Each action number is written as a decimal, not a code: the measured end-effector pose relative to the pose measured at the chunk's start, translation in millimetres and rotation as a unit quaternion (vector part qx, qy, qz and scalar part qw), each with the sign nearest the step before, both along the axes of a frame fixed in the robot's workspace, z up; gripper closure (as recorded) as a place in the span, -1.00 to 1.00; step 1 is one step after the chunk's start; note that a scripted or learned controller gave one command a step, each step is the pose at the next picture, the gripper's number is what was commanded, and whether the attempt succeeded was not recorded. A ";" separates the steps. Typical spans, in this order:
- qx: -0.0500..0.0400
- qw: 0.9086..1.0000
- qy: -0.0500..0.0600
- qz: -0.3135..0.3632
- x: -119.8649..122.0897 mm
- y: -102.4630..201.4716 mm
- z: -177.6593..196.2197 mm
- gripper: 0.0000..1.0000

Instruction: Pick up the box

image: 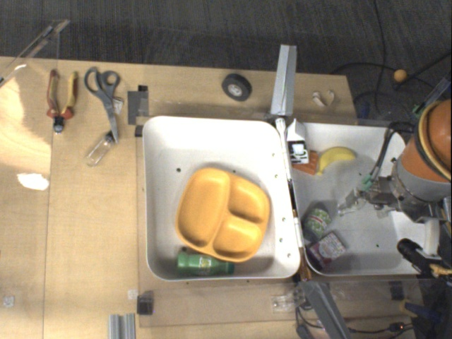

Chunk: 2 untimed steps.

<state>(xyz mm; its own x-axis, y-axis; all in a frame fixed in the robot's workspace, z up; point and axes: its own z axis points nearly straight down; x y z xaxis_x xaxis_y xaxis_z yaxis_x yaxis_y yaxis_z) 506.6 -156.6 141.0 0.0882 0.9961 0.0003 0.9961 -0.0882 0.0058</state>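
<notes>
The bench [85,210] carries two bins. In the right bin [367,263], the arm [431,161] hangs at the right edge, jaws [351,203] state unclear. The box [329,246] lies by the near-left corner, beside a can [318,221]; bare floor lies rightward.

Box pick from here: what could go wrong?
1. The box lies in the right bin's near corner, touching a can; the gripper might nudge or grab the can instead.
2. The bin wall is close beside the box, so a finger could strike it coming down.
</notes>
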 end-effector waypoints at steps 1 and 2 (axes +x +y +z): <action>-0.001 1.000 -0.003 0.019 34.5 38.6 -51.5 -1.00; -0.002 0.998 -0.004 0.062 92.0 40.9 -52.3 -1.00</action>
